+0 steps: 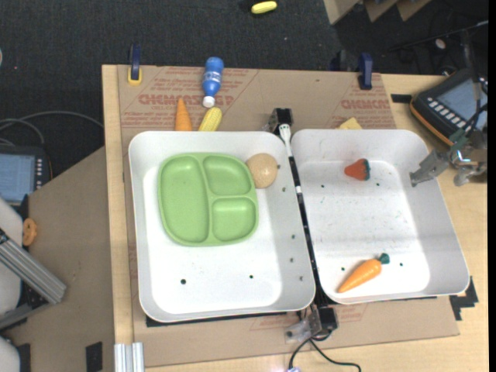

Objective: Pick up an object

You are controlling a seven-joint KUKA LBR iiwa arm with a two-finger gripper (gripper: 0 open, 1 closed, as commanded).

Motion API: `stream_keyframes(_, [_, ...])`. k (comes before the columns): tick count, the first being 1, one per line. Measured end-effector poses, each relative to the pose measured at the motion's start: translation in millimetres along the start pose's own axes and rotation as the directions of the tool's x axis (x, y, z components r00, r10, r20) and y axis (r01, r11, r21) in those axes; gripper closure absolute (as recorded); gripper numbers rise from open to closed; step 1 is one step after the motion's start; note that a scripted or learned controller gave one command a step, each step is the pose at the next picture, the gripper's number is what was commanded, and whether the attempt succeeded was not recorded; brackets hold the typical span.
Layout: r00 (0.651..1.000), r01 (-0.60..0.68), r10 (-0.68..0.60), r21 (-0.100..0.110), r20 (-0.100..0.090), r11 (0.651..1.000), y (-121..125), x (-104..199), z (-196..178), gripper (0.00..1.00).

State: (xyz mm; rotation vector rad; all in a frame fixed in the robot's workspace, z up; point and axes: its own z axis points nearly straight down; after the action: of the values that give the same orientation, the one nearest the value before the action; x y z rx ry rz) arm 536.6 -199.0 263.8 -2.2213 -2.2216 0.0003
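In the right bin (434,231) a red strawberry toy (357,170) lies near the back, and an orange carrot toy (361,273) rests by the front wall. A round beige ball-like toy (263,170) sits in the left bin (209,285), touching the right edge of a green divided plate (207,198). My gripper (425,173) reaches in at the right bin's right rim, level with the strawberry and well to its right, with nothing seen in it. Most of the arm is cut off by the view's edge.
Behind the left bin, on the brown board, lie a blue-and-white bottle (211,80), a small orange carrot (182,116) and a yellow corn piece (210,118). A black clip (280,119) sits where the bins meet. A dark tablet-like device (449,107) stands at the right.
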Motion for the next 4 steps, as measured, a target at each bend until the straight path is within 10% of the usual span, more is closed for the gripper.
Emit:
stream_keyframes(1, [1.000, 0.003, -0.003, 0.010, -0.005, 1.000, 31.8, 9.4, 127.9, 0.00])
stream_keyframes(3, [1.000, 0.006, -0.006, -0.006, 0.001, 1.000, 132.5, 85.1, 178.4, 0.00])
stream_keyframes(4, [1.000, 0.002, -0.002, -0.007, 0.003, 1.000, 131.2, 81.4, 167.5, 1.00])
